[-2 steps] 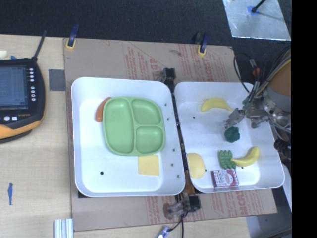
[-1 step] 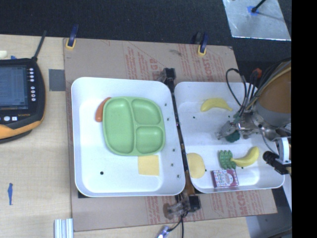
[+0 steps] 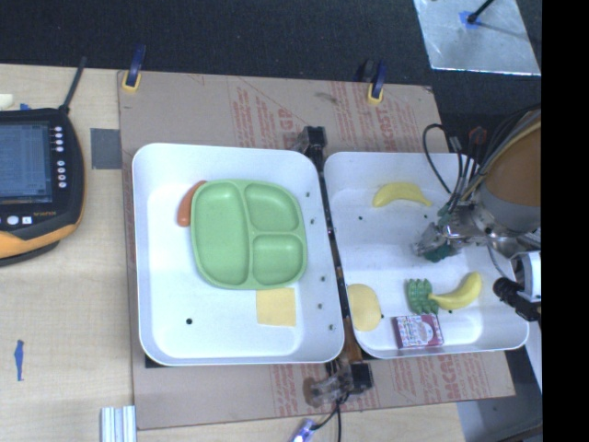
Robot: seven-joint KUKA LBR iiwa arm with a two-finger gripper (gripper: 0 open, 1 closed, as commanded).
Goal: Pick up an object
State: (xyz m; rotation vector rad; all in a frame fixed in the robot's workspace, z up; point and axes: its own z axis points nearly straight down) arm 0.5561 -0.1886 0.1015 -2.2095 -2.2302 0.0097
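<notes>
Yellow banana (image 3: 458,292) lies just below the hand (image 3: 436,244).

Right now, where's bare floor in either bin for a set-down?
Left bin: bare strip left of the green divided plate, plus the front-left corner beside the yellow square. Right bin: open middle below the upper banana. Crowded: its front edge, around the gripper, green toy, lower banana, and box.
</notes>
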